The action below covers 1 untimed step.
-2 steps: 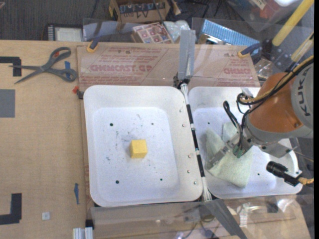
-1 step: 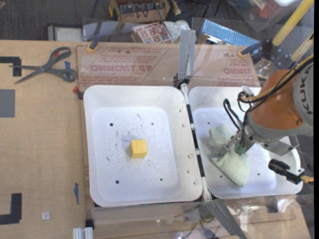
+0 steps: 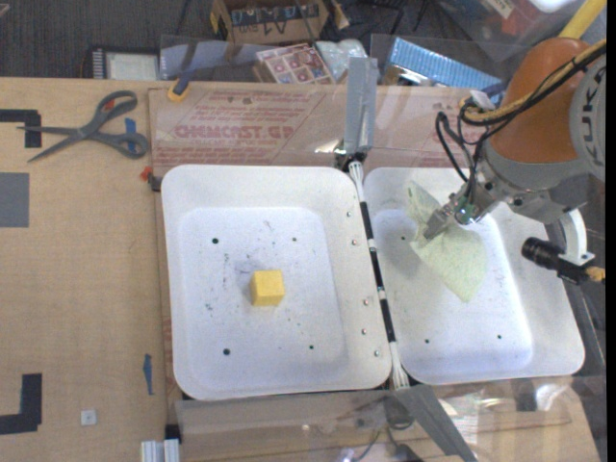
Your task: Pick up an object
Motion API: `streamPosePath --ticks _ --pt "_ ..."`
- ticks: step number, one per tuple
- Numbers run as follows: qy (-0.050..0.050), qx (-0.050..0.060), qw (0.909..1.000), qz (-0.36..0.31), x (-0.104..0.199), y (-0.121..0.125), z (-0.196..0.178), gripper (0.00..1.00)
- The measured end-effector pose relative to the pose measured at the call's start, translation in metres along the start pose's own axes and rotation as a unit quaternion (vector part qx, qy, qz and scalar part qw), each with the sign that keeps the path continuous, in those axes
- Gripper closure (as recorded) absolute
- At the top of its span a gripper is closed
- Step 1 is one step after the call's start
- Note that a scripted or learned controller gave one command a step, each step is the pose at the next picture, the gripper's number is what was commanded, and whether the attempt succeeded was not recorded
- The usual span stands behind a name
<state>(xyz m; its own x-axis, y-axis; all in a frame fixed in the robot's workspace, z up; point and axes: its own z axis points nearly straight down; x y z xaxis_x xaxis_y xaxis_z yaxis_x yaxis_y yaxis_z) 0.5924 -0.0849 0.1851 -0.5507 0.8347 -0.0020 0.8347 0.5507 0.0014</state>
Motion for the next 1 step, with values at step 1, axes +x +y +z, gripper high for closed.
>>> streamPosePath --ticks 1 --pt "-0.001 -0.001 0.992 0.126 0.0126 0.0913 -0.012 1.0"
